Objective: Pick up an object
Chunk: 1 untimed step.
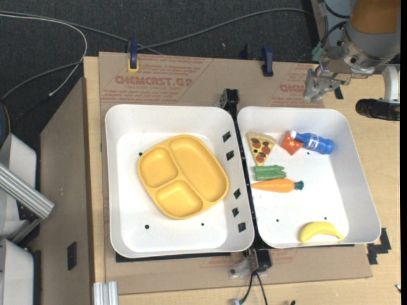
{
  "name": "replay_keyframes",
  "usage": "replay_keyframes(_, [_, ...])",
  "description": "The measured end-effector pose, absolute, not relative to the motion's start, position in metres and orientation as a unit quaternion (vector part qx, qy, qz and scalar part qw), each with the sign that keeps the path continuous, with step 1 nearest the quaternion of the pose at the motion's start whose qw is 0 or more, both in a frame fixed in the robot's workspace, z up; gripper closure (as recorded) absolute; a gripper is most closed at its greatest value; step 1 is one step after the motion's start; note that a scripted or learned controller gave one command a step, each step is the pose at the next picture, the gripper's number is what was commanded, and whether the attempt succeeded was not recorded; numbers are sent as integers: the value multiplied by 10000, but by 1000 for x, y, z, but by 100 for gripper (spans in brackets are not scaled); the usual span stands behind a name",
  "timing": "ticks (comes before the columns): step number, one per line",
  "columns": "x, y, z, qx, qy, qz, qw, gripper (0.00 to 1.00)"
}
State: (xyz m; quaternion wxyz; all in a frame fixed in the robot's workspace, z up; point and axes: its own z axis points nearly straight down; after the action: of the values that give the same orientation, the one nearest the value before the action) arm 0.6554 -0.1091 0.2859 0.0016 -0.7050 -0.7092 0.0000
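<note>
My gripper hangs above the far rim of the right bin, its fingers close together with nothing between them. In that bin lie a pizza slice, a blue bottle with a red cap, a green bean pod, an orange carrot and a yellow banana. The bottle lies nearest the gripper, a little nearer to the camera. A yellow divided plate fills the middle of the left bin.
Both bins rest on a cardboard sheet held by clamps at the far edge. A black divider strip runs between the bins. The near right part of the right bin is bare apart from the banana.
</note>
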Motion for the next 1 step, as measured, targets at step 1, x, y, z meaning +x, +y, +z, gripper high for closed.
replay_keyframes(1, [640, -61, 267, -7053, -7089, 7, 23, 100])
